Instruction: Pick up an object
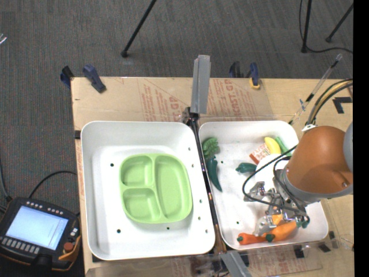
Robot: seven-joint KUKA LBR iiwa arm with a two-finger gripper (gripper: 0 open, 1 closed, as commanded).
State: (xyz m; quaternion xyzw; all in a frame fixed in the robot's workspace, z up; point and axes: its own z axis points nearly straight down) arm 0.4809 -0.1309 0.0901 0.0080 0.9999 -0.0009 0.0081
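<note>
Low in the near right corner of the right bin, the claw sits right over the orange carrot, its state impossible to tell, so the grasp step looks underway, and next calls for a straight lift.

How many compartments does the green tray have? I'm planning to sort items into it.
3. The green tray in the left bin has two smaller compartments on its left side, one above the other, and one long compartment along its right.
</note>
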